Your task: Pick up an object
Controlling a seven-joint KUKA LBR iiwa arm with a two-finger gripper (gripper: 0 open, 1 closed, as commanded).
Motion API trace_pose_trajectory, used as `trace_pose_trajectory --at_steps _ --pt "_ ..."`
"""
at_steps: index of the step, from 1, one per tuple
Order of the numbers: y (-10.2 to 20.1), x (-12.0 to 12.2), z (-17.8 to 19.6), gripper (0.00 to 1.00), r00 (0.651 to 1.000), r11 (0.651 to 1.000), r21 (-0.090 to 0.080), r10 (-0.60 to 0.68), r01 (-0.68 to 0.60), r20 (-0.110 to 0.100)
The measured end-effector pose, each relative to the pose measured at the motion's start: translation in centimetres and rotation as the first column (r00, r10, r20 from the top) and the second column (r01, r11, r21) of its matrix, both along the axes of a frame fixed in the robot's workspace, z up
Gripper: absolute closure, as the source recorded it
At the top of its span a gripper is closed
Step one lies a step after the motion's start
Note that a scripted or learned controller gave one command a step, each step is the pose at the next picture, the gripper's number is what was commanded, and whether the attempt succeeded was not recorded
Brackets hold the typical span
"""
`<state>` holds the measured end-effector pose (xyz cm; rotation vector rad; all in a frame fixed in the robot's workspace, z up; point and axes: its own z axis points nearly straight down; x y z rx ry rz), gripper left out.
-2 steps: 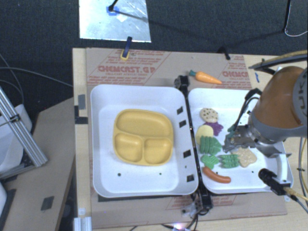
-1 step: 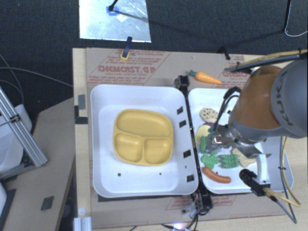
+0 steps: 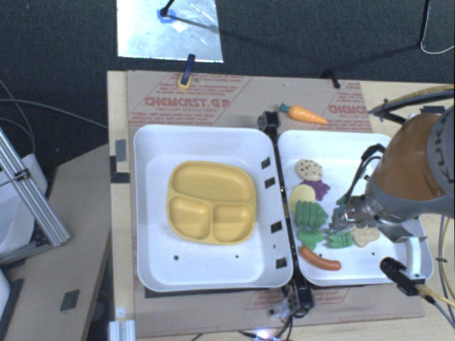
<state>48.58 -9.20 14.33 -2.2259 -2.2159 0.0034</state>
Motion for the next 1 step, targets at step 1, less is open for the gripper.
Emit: trace_pose_trajectory --at_steps 1 --pt "6.47 1.89 6.01 1.0 1.0 1.0 0.003 0.015 -0.015 0.009"
